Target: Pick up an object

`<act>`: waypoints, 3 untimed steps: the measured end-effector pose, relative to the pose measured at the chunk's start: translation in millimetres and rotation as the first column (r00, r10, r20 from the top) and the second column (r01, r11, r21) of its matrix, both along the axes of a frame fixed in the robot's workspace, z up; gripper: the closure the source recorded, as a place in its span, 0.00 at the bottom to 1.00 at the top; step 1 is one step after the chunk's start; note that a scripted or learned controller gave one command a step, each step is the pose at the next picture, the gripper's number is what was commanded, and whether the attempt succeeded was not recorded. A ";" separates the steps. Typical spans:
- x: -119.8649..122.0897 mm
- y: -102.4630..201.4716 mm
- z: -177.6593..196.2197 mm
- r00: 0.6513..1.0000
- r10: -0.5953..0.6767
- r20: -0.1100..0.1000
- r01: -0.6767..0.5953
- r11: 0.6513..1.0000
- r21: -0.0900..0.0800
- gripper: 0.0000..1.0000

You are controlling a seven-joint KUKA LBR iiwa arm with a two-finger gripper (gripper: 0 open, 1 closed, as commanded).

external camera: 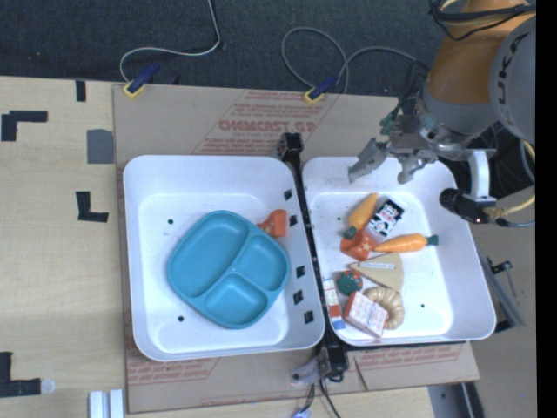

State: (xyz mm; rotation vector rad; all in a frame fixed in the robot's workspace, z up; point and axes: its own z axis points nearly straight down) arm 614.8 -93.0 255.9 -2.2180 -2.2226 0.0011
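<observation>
My gripper [384,167] hangs open over the far end of the right bin [466,273], its two grey fingers [363,164] spread apart with nothing between them. Just below it lie an orange-yellow piece [362,210], a small black-and-white box [384,219] and a toy carrot [403,243]. An orange-red piece [355,248] sits beside the carrot. Nearer the front are a pale wedge [385,273], a green-and-red item [350,281], a croissant-like piece [389,303] and a red-and-white packet [365,314].
The left bin [139,233] holds a blue divided plate [228,267] and a small orange piece [275,223] by its right wall. A black divider [300,233] runs between the bins. Cables [313,46] lie on the dark floor behind the bench.
</observation>
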 end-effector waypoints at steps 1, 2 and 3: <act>7.1 -47.3 -97.7 1.000 -0.002 -0.003 0.002 1.000 -0.001 0.00; 21.6 -32.2 -153.1 1.000 -0.001 0.003 0.001 1.000 -0.001 0.00; -19.0 -10.9 -168.5 1.000 -0.001 0.001 0.001 1.000 0.000 0.00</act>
